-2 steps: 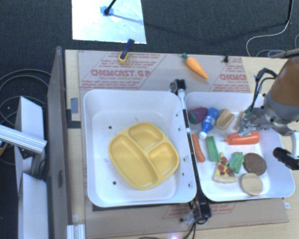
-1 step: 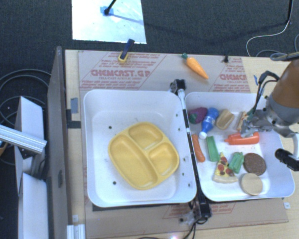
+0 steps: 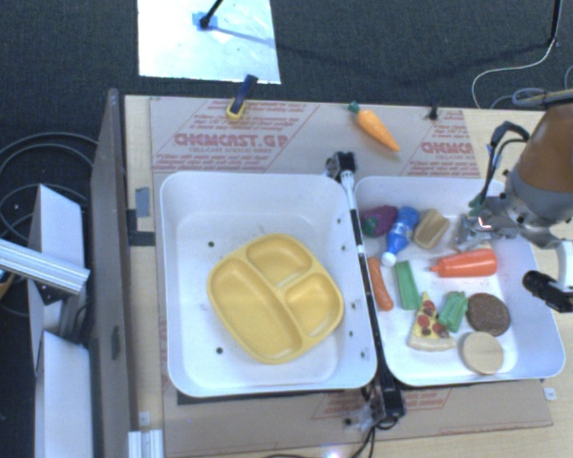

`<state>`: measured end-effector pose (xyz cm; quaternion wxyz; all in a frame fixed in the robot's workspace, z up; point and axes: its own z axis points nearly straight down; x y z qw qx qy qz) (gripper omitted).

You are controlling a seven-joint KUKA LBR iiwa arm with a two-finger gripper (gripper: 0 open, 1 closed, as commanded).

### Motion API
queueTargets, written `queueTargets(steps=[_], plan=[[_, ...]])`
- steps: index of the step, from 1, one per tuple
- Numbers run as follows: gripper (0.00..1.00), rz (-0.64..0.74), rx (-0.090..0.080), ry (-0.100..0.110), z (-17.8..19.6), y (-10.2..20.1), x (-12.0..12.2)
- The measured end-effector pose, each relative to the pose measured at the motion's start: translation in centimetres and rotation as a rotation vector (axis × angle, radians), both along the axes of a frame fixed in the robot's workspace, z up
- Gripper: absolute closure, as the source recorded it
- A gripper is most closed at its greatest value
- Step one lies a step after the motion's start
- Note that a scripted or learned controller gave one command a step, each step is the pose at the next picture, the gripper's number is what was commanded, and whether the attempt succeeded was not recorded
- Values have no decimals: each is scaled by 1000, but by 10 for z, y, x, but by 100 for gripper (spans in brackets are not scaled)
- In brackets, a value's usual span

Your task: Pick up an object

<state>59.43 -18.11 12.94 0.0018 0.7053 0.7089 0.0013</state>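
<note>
The right bin [image 3: 544,351] holds several toy foods: a purple eggplant [image 3: 379,220], a blue bottle [image 3: 399,234], a tan bread piece [image 3: 431,229], an orange-red carrot-like piece [image 3: 465,264], a green stick [image 3: 407,285], an orange sausage [image 3: 380,284], a pizza slice [image 3: 427,322], a green pepper [image 3: 453,310], a brown patty [image 3: 488,314] and a tan cookie [image 3: 482,353]. My gripper [image 3: 477,227] hangs over the bin's far right part, just above the orange-red piece and right of the bread. Nothing shows in its grasp.
The left bin [image 3: 186,284] holds a yellow divided plate [image 3: 274,297]. A toy carrot [image 3: 374,128] lies on the board behind the bins. A black rail [image 3: 361,256] runs between the two bins. The arm [image 3: 554,160] comes in from the right.
</note>
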Motion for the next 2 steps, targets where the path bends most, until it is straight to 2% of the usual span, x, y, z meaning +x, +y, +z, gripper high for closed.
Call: queueTargets(steps=[1,2], plan=[[100,6,0,-8,101,58,19],[0,-1,0,2,94,54,16]])
